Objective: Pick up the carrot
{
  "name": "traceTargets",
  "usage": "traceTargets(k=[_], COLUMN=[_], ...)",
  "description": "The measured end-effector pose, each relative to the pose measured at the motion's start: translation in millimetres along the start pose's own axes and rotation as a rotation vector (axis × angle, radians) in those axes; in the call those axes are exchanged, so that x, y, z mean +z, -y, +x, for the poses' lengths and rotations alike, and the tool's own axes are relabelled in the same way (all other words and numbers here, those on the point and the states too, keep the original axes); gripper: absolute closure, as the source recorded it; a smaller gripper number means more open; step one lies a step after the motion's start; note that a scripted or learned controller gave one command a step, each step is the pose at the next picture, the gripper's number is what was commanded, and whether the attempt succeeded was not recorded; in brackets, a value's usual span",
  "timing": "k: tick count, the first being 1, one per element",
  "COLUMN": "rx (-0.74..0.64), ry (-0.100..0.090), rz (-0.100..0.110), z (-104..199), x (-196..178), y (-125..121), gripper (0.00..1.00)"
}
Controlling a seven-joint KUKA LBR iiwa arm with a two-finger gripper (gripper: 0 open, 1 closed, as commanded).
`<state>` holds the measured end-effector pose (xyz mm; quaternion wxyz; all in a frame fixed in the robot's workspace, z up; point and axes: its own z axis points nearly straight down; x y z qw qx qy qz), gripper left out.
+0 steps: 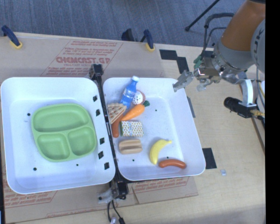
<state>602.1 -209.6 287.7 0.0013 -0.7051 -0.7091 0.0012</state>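
Nothing done yet, by the look of it. Carrot (133,112) lying untouched in the right bin (179,125), near the bin's left wall, slanted with green top toward the upper right and tip toward the lower left. Crowded on all sides: blue bottle (129,91) just above, a waffle-like piece (115,111) touching or nearly touching on the left, a sausage (115,129) by the tip, a checkered block (131,128) just below. Further down, a hot dog bun (130,146), a banana (159,150) and a second sausage (172,163), well clear of the target. Green divided plate (64,131) alone in the left bin (14,125). Pincer (183,81) poised over the upper right rim of the right bin, well apart from the carrot, grasping nothing; whether released or clenched, impossible to tell from this angle. Still left: the whole job, namely travel leftward across the bin, descent onto the carrot, closure, lift. Likely difficulty: tight neighbours leaving little room beside the orange body.
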Motion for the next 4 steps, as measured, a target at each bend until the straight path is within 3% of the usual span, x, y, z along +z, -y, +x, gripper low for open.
traceTargets(k=[1,2,3,4], rx=[0.148,0.11,0.109,-0.156], ry=[-0.001,0.0,-0.001,0.0], rz=[0.002,0.003,0.006,-0.002], z=[100.3,98.1,98.4,166.8], x=[98.3,197.1,186.6,96.0], y=[18.0,0.4,0.1,18.5], gripper=[0.0,0.0,1.0,1.0])
